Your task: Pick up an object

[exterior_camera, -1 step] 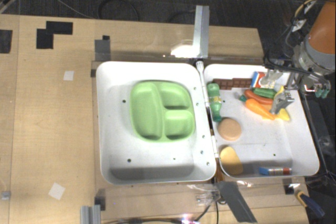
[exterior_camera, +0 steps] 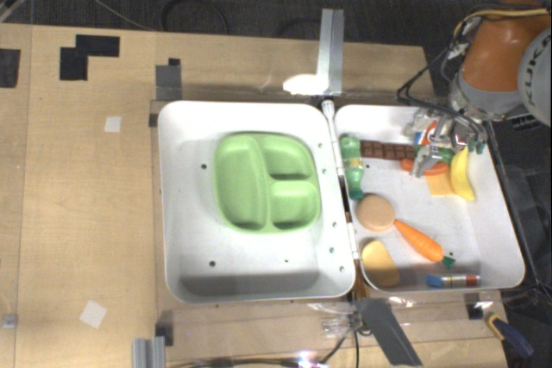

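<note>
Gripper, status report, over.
Gripper low in right bin, over an orange piece. Nothing seen held. Banana and chocolate bar crowd it.

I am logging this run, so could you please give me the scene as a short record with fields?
left bin: holds a green divided plate
right bin: holds the loose items
along divider: green bottle
far end: brown bar, banana
middle: round tan piece, carrot
near end: yellow piece, marker
gripper: low over the far end of the right bin, between the brown bar and the banana
grasp: cannot tell from this view
</note>
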